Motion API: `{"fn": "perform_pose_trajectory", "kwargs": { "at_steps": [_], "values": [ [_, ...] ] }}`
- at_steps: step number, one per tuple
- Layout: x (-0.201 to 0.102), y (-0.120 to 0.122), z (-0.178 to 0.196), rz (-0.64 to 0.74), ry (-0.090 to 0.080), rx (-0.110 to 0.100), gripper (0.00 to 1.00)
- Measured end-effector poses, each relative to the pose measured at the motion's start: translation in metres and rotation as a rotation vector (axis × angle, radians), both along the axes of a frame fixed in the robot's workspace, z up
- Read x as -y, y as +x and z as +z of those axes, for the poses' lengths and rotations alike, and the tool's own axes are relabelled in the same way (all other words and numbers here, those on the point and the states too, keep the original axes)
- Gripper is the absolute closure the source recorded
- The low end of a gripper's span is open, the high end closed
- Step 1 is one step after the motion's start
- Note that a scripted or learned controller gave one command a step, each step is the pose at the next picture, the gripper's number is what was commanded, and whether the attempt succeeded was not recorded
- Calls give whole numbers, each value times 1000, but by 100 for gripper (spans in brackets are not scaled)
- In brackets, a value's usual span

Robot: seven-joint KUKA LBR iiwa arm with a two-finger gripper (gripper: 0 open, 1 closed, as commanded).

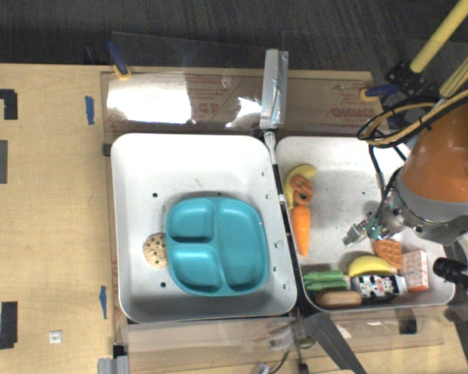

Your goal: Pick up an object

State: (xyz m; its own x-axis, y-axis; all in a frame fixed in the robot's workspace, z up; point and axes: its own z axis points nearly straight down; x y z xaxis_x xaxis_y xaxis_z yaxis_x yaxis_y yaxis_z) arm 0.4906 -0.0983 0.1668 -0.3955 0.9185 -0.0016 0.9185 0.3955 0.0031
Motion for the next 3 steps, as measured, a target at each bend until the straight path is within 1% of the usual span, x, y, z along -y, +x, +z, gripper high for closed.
{"fn": "perform_pose_trajectory", "kwargs": {
  "at_steps": [1,2,3],
  "values": [
    [-30,13,18,357,-2,1,100],
    [36,-9,-78,436,-5,4,100],
    [35,-9,-79,438,-5,5,0]
  ]
}}
